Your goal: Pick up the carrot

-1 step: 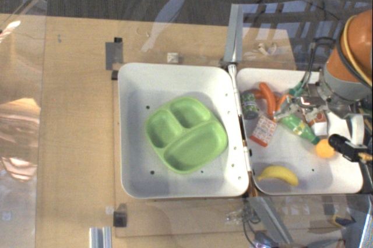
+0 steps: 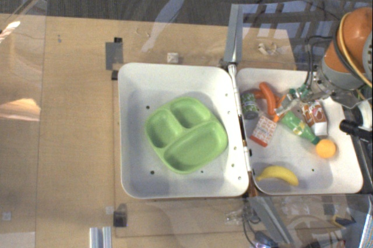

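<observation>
Jaws of the grey two-finger gripper [image 2: 304, 93], whose spread I cannot tell, hover in the right white bin [image 2: 344, 186], with the orange carrot [image 2: 268, 98] just to their left, its long axis roughly front-to-back.

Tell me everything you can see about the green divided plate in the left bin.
The green divided plate is light green, looks like smooth plastic, and has rounded corners. Raised ridges split it into three compartments: two small ones toward the far side, one long one nearer. It lies flat and turned at a slant near the middle of the left bin, touching only the floor.
</observation>
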Tool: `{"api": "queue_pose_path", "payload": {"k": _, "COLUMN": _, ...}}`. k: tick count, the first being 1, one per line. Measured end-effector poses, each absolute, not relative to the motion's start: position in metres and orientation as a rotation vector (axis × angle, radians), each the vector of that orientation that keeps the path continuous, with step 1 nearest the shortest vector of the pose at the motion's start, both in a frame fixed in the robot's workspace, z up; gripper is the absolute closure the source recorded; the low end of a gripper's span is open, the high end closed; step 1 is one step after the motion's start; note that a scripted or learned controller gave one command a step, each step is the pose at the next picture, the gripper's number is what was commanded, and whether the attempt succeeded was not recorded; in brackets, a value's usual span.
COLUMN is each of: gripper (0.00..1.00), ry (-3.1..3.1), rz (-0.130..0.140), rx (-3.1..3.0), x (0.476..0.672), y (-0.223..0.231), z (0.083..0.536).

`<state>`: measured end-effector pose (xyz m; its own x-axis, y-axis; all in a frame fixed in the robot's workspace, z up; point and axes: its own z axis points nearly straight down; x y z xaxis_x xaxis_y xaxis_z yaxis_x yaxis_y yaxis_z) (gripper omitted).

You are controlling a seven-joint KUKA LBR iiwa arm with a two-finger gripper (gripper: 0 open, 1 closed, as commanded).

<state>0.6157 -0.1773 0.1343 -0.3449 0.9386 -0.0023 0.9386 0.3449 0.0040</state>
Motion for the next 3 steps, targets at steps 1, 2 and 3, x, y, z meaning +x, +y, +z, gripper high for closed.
{"api": "queue_pose_path", "payload": {"k": 1, "gripper": 0.0, "ry": 2.637, "rz": 0.01, "rx": 1.678, "x": 0.616, "y": -0.177, "z": 0.093}}
{"api": "queue_pose_path", "payload": {"k": 2, "gripper": 1.0, "ry": 2.627, "rz": 0.016, "rx": 1.668, "x": 0.62, "y": -0.177, "z": 0.107}}
{"api": "queue_pose_path", "payload": {"k": 3, "gripper": 1.0, "ry": 2.397, "rz": 0.005, "rx": 2.021, "x": 0.643, "y": -0.145, "z": 0.219}}
